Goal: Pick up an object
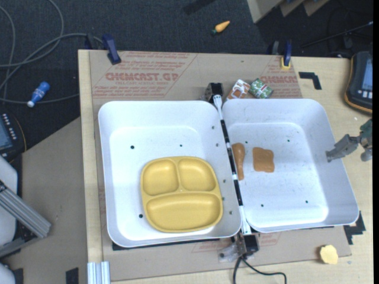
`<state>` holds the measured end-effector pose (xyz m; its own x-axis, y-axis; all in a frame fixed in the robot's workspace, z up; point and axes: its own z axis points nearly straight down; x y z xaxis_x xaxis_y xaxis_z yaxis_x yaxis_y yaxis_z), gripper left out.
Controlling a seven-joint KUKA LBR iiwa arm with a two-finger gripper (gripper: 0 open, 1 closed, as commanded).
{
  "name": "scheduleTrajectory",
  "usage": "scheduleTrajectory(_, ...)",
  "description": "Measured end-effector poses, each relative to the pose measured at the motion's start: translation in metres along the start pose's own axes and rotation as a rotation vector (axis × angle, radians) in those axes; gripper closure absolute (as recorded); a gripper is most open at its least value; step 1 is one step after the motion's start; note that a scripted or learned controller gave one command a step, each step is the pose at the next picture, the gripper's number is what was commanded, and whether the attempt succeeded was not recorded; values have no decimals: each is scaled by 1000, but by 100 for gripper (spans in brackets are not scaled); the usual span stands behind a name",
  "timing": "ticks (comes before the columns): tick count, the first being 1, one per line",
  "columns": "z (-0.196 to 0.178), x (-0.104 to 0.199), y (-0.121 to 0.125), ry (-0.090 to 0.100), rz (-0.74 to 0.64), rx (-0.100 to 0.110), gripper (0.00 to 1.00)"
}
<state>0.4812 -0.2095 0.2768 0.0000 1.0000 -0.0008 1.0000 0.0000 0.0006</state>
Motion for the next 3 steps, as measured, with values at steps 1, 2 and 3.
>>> scheduleTrajectory(1, 130, -13, -5, 6, 3, 13, 0)
scheduleTrajectory(2, 80, 18, 120, -2, -10, -13, 0)
scheduleTrajectory(3, 197, 120, 120, 4, -8, 4, 0)
